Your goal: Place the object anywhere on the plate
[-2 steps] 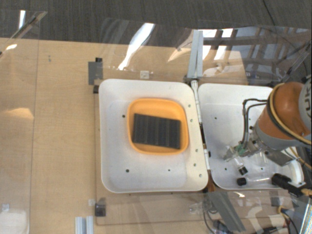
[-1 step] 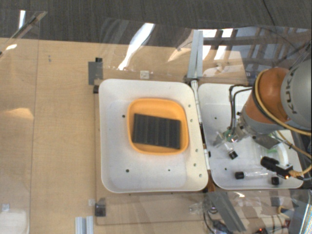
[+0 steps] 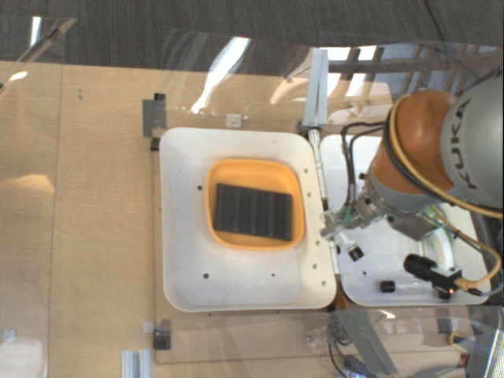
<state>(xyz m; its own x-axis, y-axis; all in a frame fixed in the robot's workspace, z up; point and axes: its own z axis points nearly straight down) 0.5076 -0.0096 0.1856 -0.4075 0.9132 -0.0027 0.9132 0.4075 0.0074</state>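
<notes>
Since the dark ridged block (image 3: 253, 212) already lies on the orange plate (image 3: 252, 169), the task looks done; whether the tool (image 3: 336, 224) is spread, I cannot tell.

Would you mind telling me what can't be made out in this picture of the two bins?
- The right bin: camera view, mostly hidden beneath the arm.
- The gripper: camera view, small and blurred at the bins' shared edge; whether it holds anything is unclear.
- The small black bits in the right bin: too small to identify.
- The dark ridged slab on the plate: material unclear.
</notes>
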